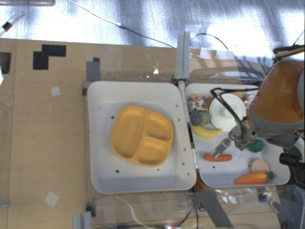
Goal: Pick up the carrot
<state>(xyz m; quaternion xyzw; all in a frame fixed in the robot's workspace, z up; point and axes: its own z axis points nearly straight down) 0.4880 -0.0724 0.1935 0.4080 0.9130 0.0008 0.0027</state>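
The carrot (250, 178), orange with a green stub at its right end, lies flat near the front edge of the right bin (212, 175). My gripper (218, 151) hangs over the middle of that bin, pointing down and to the left. Its tip is just above a small red pepper-like piece (218, 158). The carrot lies apart from the gripper, to its lower right. Nothing is visibly held.
The right bin also holds a banana (206, 132), a white bowl (228, 111), a small printed can (198, 109), a teal piece (257, 146) and a beige round item (259, 165) just behind the carrot. A yellow divided plate (142, 135) lies in the left bin (102, 175).
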